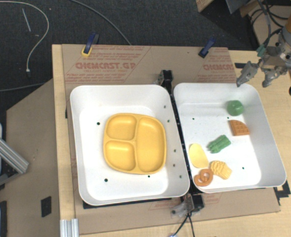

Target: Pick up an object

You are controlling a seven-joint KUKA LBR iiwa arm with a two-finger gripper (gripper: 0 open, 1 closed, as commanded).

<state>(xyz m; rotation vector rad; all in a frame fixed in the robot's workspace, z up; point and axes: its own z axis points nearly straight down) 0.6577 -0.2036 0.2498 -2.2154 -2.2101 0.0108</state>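
Note:
The right bin holds several toy foods: a round green piece, an orange waffle-like piece, a green ridged piece, a pale yellow oval, a yellow crinkled piece and an orange ring. My gripper hangs open above the bin's far right corner, its fingers spread with nothing between them. It is up and to the right of the round green piece.
The left bin holds a yellow divided plate. Blue clamps sit on the cardboard's far edge. A black bracket joins the bins at the back. Cables lie on the dark floor beyond.

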